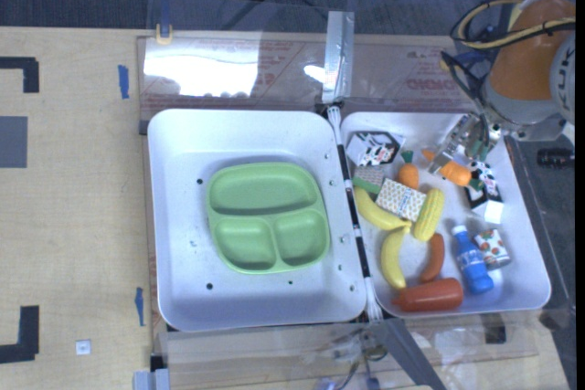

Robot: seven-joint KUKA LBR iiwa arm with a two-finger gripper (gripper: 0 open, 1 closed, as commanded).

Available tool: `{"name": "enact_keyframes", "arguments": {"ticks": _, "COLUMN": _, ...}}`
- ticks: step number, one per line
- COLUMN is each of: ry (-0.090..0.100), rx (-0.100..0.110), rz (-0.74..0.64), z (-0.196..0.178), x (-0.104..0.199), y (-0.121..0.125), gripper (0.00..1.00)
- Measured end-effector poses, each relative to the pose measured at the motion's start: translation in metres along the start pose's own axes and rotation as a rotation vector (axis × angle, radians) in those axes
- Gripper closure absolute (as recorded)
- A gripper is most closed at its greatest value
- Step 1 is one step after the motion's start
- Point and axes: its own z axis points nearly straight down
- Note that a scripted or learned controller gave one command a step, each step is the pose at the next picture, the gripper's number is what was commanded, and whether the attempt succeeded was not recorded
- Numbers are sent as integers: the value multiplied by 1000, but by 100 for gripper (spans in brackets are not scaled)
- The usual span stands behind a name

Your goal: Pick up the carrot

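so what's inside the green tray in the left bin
Nothing lies in the green tray: its three compartments show bare green. It sits in the left bin, whose floor beneath the tray is covered. The toys, including the carrot by the hand, lie in the right bin.

Gripper [454,152] fingers — blurred, indistinct

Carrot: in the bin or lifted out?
In the right bin. The carrot lies among the toys, left of the hand.

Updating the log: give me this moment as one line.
gripper: over right bin far side | carrot: lying in bin, not held | green tray: left bin
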Motion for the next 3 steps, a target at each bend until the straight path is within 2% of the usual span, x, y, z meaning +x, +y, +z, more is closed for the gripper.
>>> {"name": "enact_keyframes", "arguments": {"ticks": 1, "ry": 4, "rx": 3, "rz": 8, "z": -93, "x": 39, "y": 14, "gripper": 100}}
{"name": "enact_keyframes", "arguments": {"ticks": 2, "ry": 7, "rx": 5, "rz": 248, "z": -38, "x": 49, "y": 64, "gripper": 100}}
{"name": "enact_keyframes", "arguments": {"ticks": 3, "ry": 7, "rx": 5, "rz": 248, "z": -38, "x": 49, "y": 64, "gripper": 0}}
